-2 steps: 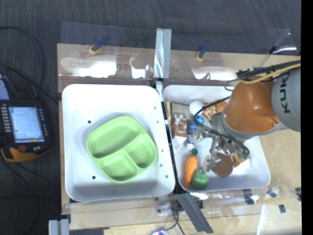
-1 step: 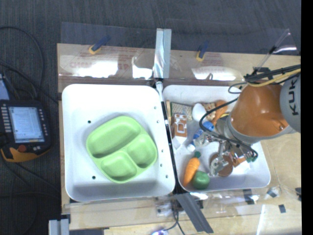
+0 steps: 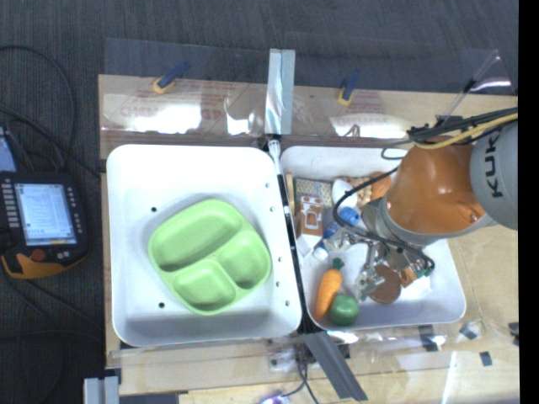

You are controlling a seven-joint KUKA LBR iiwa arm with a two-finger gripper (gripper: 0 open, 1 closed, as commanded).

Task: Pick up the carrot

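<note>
Carrot (image 3: 328,289) lay near the right bin's (image 3: 450,305) front-left corner, touching a green ball (image 3: 344,310). Gripper (image 3: 370,278) hung just beside it, nothing visibly held; open or closed, you couldn't tell. Your risk: grabbing the ball or nearby clutter instead.

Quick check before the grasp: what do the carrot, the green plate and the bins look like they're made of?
Carrot: probably a plastic or rubber toy; even orange, smooth skin with a small green top. Green plate: likely moulded plastic, matte; uniform lime colour with three rounded compartments. Bins: white plastic or similar, slightly glossy; soft glare along the rims and rounded corners. Hardness can't be judged from this view.
</note>
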